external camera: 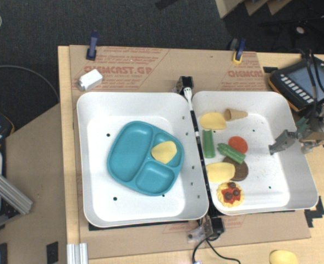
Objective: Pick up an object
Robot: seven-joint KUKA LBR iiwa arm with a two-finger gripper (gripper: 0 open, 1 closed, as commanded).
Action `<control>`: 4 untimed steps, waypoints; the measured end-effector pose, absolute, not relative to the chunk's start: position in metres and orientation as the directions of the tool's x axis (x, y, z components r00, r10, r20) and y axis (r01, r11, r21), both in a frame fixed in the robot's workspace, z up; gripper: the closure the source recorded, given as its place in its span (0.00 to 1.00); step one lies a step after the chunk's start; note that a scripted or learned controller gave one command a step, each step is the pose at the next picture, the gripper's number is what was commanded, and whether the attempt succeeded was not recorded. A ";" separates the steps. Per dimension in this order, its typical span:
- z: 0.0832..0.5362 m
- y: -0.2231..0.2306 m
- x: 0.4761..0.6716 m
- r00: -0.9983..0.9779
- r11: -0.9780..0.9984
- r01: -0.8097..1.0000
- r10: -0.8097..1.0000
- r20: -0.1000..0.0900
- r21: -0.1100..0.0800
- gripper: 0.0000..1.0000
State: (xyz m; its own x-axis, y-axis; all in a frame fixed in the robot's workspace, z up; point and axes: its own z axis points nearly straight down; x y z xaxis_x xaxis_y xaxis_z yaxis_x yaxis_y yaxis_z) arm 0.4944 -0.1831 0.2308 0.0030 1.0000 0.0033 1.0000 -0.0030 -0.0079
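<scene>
Your end effector (277, 145) sits at the 3 o'clock edge of the right shallow white plastic bin (272, 108), its grey tip low over the bin floor; whether it is wide or narrow you cannot tell from this slant. Nothing lies between its tips, and the nearest piece is well apart from it toward 9 o'clock.

You see the pickable items clustered in that bin's 9 o'clock half. A pale yellow round toy piece (212, 121) lies near 11 o'clock, with a tan cone-shaped toy (235, 114) just beside it at its 3 o'clock. A light green stick-shaped toy (208, 142) runs along the bin's 9 o'clock wall. A red round toy (238, 144) lies near the middle, touching a dark green pod-shaped toy (231, 153). Below those sit a yellow rounded toy (219, 172) overlapping a brown disc (240, 171), and at 7 o'clock a small toy tart with red berries (230, 194).

In the left white bin (95, 147) a teal divided plastic plate (134, 158) carries a yellow round piece (164, 152) in its 2 o'clock compartment.
</scene>
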 end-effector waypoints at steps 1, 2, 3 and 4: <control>0.441 -0.199 0.480 0.000 0.000 1.000 1.000 -0.009 0.021 0.00; 0.387 -0.116 0.480 -0.008 0.008 1.000 1.000 0.004 -0.005 0.00; 0.176 -0.091 0.476 0.000 0.000 1.000 1.000 0.005 -0.017 0.00; 0.184 -0.033 0.479 -0.006 0.006 1.000 1.000 0.003 -0.003 0.00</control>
